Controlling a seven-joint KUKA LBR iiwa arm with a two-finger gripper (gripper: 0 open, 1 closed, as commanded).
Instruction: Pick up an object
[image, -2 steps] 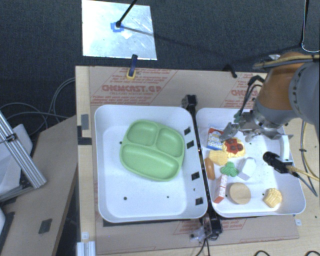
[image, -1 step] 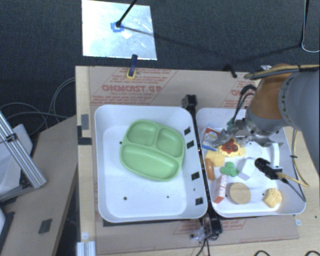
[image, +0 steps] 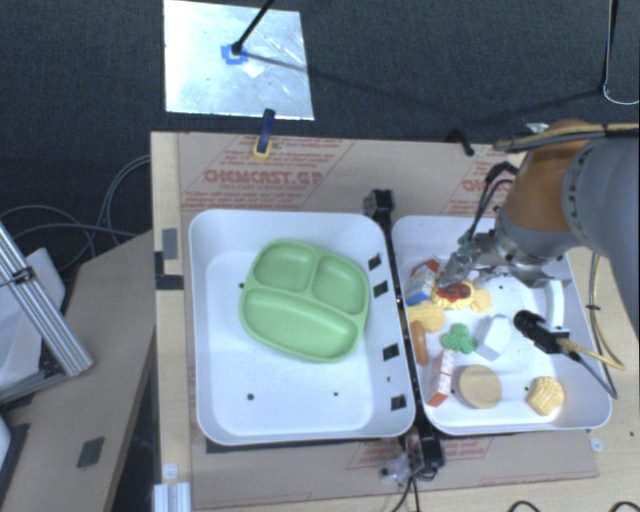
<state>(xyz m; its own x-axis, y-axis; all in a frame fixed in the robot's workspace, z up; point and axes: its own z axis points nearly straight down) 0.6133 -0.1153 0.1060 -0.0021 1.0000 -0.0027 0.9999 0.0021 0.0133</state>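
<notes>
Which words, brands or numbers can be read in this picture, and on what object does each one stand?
"CHEMCAST GP": large red print on the brown board behind the left bin.
Smaller red lines above it: too small to read.
Red print on the board behind the right bin: blurred, unreadable.
Green divided plate: no text.

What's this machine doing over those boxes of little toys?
A grey robot arm reaches in from the right, trying to pick something up. Its pincer hangs over the right bin, just above a clutter of red and yellow toys. A green toy, a round tan disc and a yellow corn-like piece lie nearer the front. The left bin holds a green divided plate. Whether the pincer grips anything is unclear.
</notes>
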